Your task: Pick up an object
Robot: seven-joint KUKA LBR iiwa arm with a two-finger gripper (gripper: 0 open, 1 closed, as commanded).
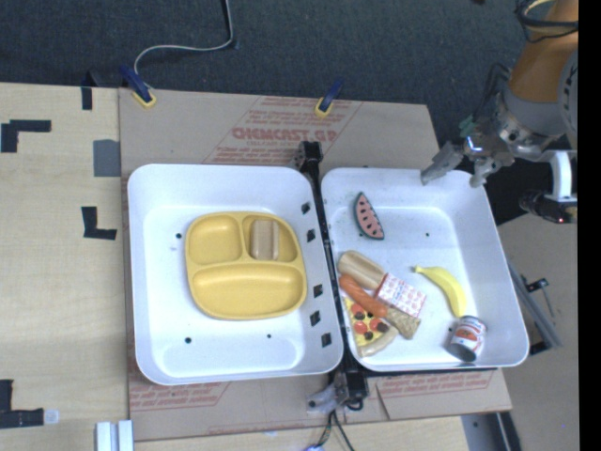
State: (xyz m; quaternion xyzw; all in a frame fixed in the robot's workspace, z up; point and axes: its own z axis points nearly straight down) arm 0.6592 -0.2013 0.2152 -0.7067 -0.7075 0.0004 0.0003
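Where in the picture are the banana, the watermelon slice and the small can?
banana (447, 287): camera view, right bin, middle of its curved yellow body.
watermelon slice (367, 216): camera view, right bin, its red flesh.
small can (466, 336): camera view, right bin's near corner, its side wall.

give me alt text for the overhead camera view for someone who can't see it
A grey and orange robot arm's open gripper hovers at the top right corner of the right bin, which holds a watermelon slice, banana, can and other toy food. The left bin holds a yellow divided plate.
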